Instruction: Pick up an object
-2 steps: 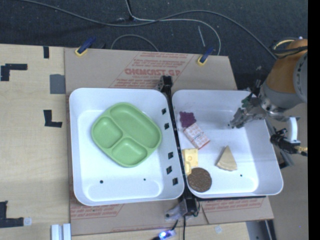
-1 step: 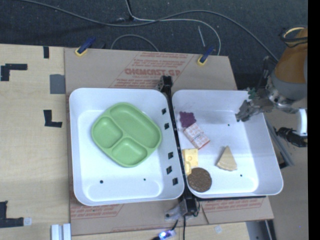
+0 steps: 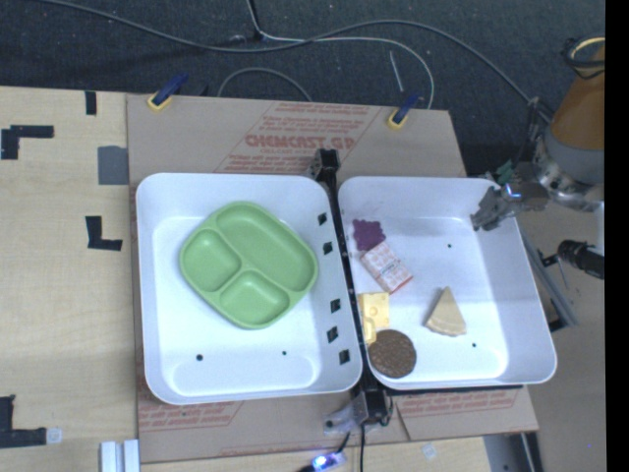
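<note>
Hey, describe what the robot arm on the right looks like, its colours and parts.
The arm has a rounded body with an orange band above a grey wrist section. From the wrist a small dark grey tool projects toward the right white bin, with a tiny green-blue spot near its base. A dark stubby part sticks out below the wrist. Finer markings are too blurred to tell.

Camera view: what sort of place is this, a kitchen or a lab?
Most likely a robot lab bench: two white bins clipped onto cardboard, toy food beside a green plate, loose cables, the arm's hand.

Grey arm (image 3: 575, 170); orange band above wrist; dark tool (image 3: 488, 214).
</note>
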Available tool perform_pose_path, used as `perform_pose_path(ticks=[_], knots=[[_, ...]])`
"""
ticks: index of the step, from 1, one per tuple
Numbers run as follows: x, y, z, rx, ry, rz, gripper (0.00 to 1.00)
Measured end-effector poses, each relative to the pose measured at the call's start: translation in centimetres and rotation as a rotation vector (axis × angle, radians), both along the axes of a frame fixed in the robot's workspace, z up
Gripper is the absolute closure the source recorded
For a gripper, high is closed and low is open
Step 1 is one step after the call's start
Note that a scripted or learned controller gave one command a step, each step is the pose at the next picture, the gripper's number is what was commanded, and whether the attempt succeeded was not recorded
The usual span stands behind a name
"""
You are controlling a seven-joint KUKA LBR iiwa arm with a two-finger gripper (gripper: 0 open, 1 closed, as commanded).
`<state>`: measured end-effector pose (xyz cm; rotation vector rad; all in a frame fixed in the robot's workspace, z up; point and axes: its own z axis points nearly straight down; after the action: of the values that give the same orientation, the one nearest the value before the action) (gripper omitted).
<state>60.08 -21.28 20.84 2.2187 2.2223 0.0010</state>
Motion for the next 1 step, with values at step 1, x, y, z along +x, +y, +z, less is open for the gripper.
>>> perform_pose_path(ticks=[1], knots=[[1.13, 4.49, 0.06, 0.002, 0.002, 0.004, 1.0]])
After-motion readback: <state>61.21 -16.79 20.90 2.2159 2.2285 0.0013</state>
